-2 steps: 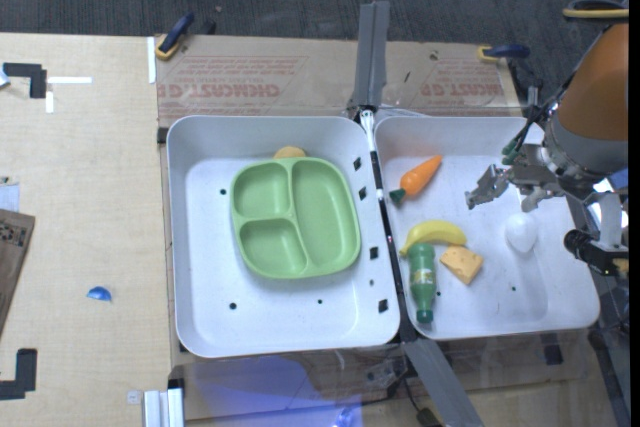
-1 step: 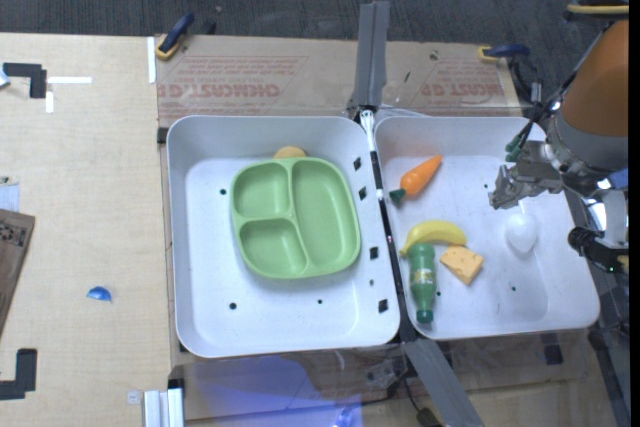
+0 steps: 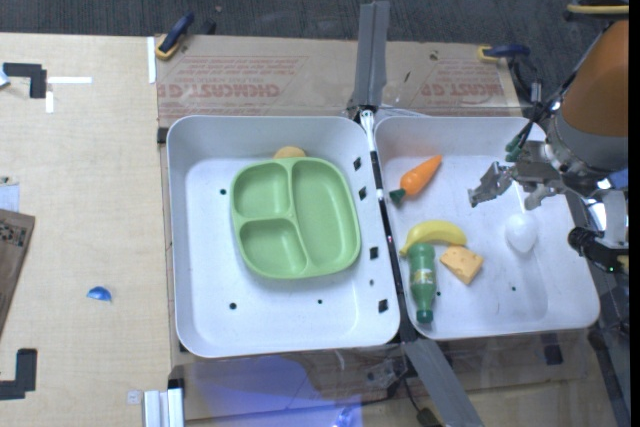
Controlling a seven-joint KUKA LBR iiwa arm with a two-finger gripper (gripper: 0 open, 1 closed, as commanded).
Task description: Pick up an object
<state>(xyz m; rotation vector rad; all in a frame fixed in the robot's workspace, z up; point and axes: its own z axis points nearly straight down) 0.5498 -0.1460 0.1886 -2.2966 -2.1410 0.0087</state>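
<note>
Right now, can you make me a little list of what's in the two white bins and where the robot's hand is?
left bin: green divided plate, small yellow thing peeking out behind it
right bin: carrot, banana, green bottle, cheese wedge, white egg
gripper: over the right bin, above the egg, holding nothing
fingers: spread apart

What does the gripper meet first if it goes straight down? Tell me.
Probably the bare white floor of the right bin. The gripper hangs beside the white egg, the nearest object, so a small offset could touch it; depth is unclear.
</note>
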